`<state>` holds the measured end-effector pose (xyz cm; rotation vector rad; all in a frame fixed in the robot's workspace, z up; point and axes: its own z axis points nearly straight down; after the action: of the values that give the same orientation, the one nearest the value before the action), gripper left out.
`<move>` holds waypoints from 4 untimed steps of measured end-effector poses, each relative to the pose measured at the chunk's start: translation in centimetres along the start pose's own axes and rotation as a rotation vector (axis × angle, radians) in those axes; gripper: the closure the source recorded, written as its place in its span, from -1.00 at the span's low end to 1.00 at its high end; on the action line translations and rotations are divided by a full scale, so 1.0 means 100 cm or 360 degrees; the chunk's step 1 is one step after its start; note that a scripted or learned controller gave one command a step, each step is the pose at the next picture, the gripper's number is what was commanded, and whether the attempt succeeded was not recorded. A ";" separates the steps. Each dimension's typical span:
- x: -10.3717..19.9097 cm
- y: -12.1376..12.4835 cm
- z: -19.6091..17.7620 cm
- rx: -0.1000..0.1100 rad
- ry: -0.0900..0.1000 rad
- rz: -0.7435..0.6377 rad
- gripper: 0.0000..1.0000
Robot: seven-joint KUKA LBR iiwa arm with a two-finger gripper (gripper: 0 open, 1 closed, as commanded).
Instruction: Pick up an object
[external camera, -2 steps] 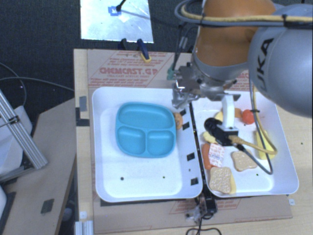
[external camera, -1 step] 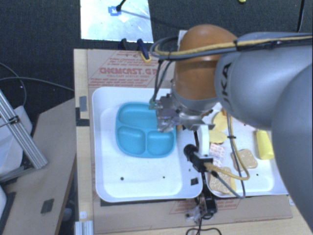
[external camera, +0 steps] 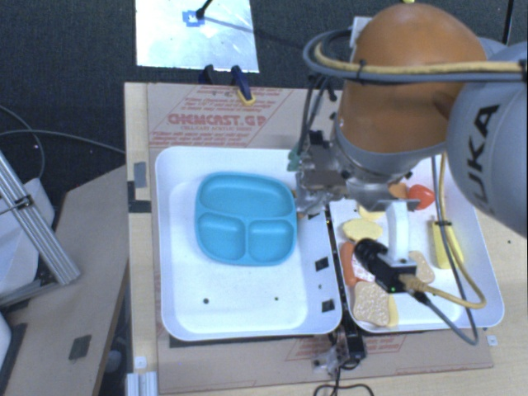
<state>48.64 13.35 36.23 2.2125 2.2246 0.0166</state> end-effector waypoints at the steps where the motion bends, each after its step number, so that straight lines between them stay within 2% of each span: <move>1: 0.031 0.024 -0.023 0.0006 -0.0004 -0.0002 1.00; 2: -0.012 0.000 -0.043 0.0010 -0.0006 0.0012 1.00; 3: -0.072 0.002 -0.124 -0.0003 -0.0006 0.0015 1.00; 4: -0.039 0.000 -0.028 0.0028 -0.0008 -0.0001 1.00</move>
<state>48.59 9.42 38.99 2.2179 2.2314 -0.0086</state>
